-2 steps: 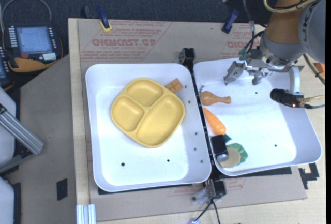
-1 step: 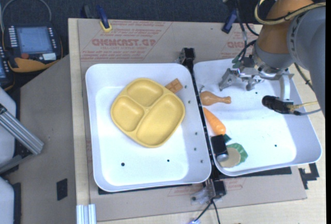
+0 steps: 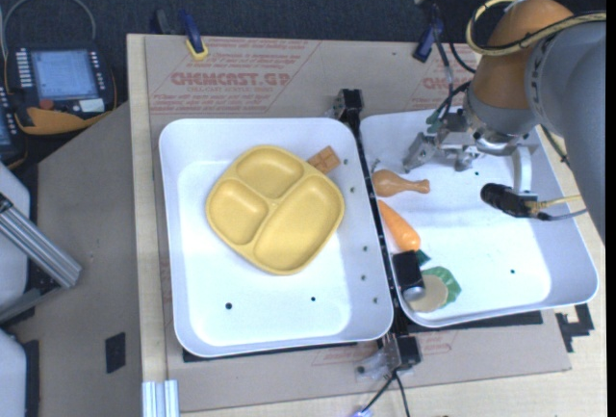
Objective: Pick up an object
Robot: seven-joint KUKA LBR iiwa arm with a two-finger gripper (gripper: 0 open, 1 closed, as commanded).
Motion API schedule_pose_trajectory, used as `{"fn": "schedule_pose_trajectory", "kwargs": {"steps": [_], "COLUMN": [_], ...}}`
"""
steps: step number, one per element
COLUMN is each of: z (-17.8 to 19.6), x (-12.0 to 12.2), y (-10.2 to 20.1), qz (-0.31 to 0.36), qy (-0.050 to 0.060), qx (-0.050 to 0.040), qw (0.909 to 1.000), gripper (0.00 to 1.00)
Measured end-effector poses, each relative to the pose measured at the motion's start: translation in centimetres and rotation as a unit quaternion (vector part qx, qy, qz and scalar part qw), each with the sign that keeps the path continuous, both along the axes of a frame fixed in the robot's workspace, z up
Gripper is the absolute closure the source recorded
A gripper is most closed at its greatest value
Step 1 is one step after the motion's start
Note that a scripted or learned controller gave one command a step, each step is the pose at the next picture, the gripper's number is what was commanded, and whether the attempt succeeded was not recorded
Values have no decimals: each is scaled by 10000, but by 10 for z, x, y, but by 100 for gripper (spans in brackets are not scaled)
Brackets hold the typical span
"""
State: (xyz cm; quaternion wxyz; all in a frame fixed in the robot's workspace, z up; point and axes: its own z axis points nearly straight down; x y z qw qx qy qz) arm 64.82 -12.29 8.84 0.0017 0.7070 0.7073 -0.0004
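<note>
My gripper [image 3: 445, 155] hangs over the far left part of the right bin [image 3: 539, 280], open with nothing between its fingers. Just in front of it a tan toy drumstick [image 3: 398, 183] lies on the bin floor, apart from the gripper. An orange carrot-like piece [image 3: 398, 225] lies along the bin's left wall. Nearer the front are a black block [image 3: 407, 272] and a green and tan piece [image 3: 440, 288]. The left bin [image 3: 269, 309] holds a yellow divided plate [image 3: 275, 208] with a small brown block [image 3: 324, 159] at its far right corner.
The grey arm with its orange band [image 3: 515, 59] covers the right bin's far right corner. A black part with a cable [image 3: 510, 200] hangs over the bin's right half. The divider [image 3: 371, 213] between the bins runs beside the carrot-like piece. A pendant [image 3: 58, 83] lies at far left.
</note>
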Motion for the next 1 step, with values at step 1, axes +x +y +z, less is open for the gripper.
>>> {"fn": "schedule_pose_trajectory", "kwargs": {"steps": [1], "z": [14], "x": [2], "y": [-1], "qz": [-1], "qy": [-52], "qx": [-15], "qw": [10000], "gripper": [100]}}
